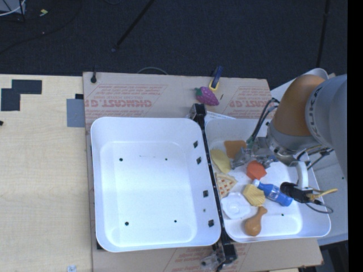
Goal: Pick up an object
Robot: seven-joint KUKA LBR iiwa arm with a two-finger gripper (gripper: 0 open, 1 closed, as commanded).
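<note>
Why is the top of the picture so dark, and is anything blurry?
In the camera view, the floor behind the bench is dark and barely lit, while the left white bin is bright and evenly lit, with soft shadows along its walls. The small toys in the right bin look soft and low in detail; the arm is slightly blurred.

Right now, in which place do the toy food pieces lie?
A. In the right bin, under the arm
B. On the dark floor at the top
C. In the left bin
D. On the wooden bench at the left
A: the orange drumstick, the pizza slice and the blue bottle all lie in the right bin, where the gripper reaches in.
</note>
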